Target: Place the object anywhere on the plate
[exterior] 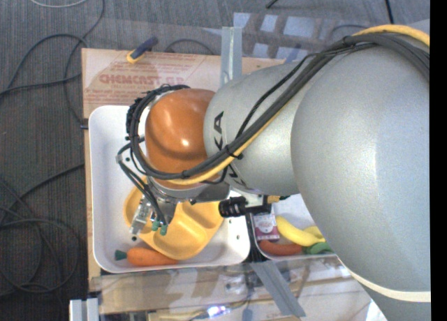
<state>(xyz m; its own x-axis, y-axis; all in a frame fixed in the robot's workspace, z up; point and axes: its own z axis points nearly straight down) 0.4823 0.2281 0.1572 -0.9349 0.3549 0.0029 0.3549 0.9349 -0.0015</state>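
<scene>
The carrot [148, 257], smooth, orange and tapered, lies at the near edge of the left bin [105, 145]. Its long axis runs left to right, and its green stem end points left. Just beside it, on the far side, is the glossy yellow plate [185, 232], round and shallow, partly hidden by the arm. The gripper [148, 225] hangs over the left part of the plate, above the carrot; I cannot tell how its tips stand. The right bin [260, 250] contains a curved yellow banana [297, 232].

Glossy yellow plastic plate [183, 232], smooth white bin [105, 173], matt carrot [148, 257]
</scene>
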